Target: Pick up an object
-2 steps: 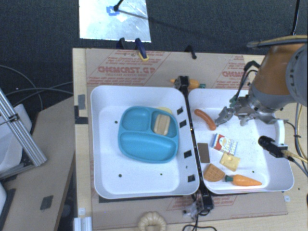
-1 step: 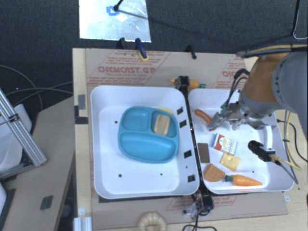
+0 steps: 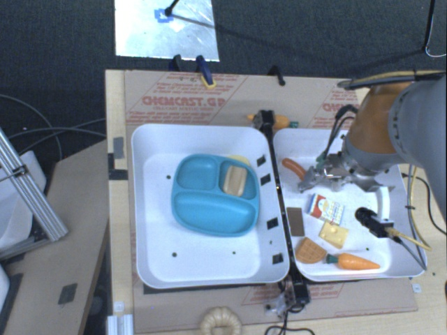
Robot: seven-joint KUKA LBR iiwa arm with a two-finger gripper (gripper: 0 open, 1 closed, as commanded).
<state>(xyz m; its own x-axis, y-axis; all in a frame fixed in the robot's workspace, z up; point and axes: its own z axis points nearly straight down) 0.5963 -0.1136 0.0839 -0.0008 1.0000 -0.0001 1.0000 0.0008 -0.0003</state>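
Note:
My gripper (image 3: 309, 181) hangs low over the upper left part of the right bin (image 3: 398, 267). Just left of its tip lies an orange-red sausage (image 3: 292, 167). Below it a red and white carton (image 3: 325, 209) lies flat, with a yellow cheese wedge (image 3: 334, 235) under that. Near the bin's front edge sit a brown cracker (image 3: 310, 251) and an orange carrot (image 3: 354, 262). A dark brown bar (image 3: 295, 222) lies by the left wall. I see nothing gripped.
The left bin (image 3: 150, 187) holds a blue divided plate (image 3: 209, 211) with a tan bread piece (image 3: 235, 181) in its upper right compartment. A yellow item (image 3: 279, 122) sits outside the bins at the back. The arm covers the right bin's upper right.

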